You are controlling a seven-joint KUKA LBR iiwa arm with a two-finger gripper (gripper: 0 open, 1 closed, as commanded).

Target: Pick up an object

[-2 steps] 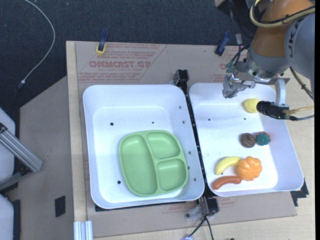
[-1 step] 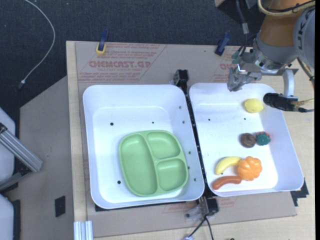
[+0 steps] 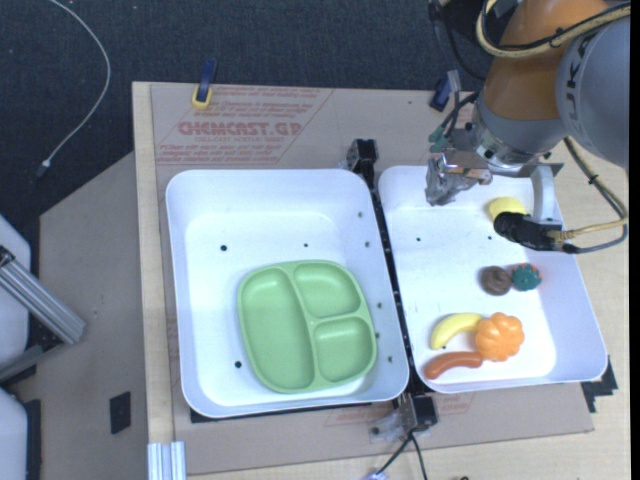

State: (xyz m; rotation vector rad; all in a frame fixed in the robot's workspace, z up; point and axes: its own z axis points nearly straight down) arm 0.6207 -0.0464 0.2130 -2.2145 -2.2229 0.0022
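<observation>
While the two-finger metal gripper (image 3: 447, 190) hangs over the far end of the right shallow white bin (image 3: 570, 360), I can't tell its finger state. I judge this the approach step, nothing grasped. Nearest candidate: small yellow rounded toy (image 3: 506, 208), just beside. Next move needs lateral shift over it, then descent w/ fingers straddling

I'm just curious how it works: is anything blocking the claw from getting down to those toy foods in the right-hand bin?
Nothing visible does. The gripper hangs over the far end of the right bin, above bare floor. The banana, pumpkin and sausage lie toward the near end, uncovered.
</observation>
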